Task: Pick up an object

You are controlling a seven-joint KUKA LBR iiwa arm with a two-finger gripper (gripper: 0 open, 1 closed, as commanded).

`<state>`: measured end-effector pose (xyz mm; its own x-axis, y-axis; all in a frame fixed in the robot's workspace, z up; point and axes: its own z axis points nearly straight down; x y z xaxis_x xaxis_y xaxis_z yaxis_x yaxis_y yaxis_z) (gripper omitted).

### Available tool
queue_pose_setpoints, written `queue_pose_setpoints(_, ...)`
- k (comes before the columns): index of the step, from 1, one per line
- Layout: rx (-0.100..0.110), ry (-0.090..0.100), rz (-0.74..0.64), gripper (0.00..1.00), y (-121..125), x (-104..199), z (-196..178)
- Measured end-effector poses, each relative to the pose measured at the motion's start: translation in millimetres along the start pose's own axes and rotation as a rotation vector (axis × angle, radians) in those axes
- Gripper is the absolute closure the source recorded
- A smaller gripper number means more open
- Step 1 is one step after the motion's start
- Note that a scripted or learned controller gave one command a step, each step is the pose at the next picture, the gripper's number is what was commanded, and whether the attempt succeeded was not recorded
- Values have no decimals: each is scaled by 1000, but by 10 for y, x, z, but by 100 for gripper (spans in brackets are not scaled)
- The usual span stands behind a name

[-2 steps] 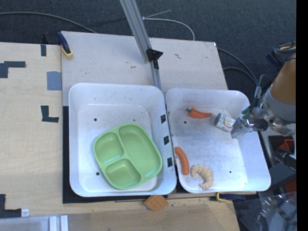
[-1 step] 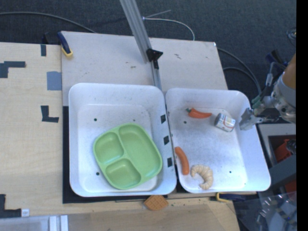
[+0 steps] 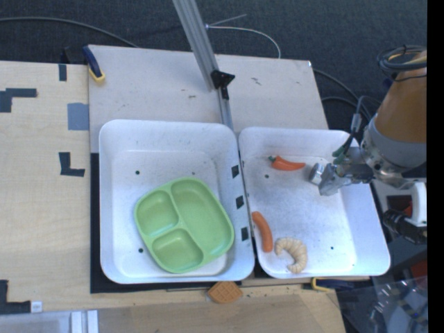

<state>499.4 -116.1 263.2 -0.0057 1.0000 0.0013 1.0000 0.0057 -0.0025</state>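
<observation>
In the right bin (image 3: 361,241) lie three small items. An orange carrot (image 3: 287,164) rests near the bin's far side. A reddish sausage (image 3: 262,230) sits by the left wall, and a pale croissant (image 3: 294,252) lies close to the front wall. My gripper (image 3: 323,176) hangs over the right bin's far right part, just right of the carrot's tip and apart from the sausage and croissant. The grey arm with its orange band (image 3: 406,109) comes in from the right.
The left bin (image 3: 114,186) holds a green divided plate (image 3: 183,224). A grey metal pole (image 3: 201,40) slants down to the gap between the bins. A brown cracker (image 3: 223,293) lies on the bench in front of the bins.
</observation>
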Motion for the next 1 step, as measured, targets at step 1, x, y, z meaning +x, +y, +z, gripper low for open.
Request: queue_pose_setpoints(1, 1, 0, -1, 100, 60, 569, 158)
